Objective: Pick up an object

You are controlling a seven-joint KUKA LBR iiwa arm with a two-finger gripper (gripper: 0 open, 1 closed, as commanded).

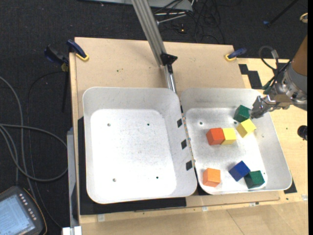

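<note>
On a pale wooden bench (127, 62) over dark, cable-strewn floor (29, 111), the two-finger gripper (257, 107), jaw state unclear, touches a green cube (241, 113).

Gripper (257, 107) over the right bin (274, 146)
It sits beside a green cube (241, 113); six more coloured cubes lie scattered below.
</note>
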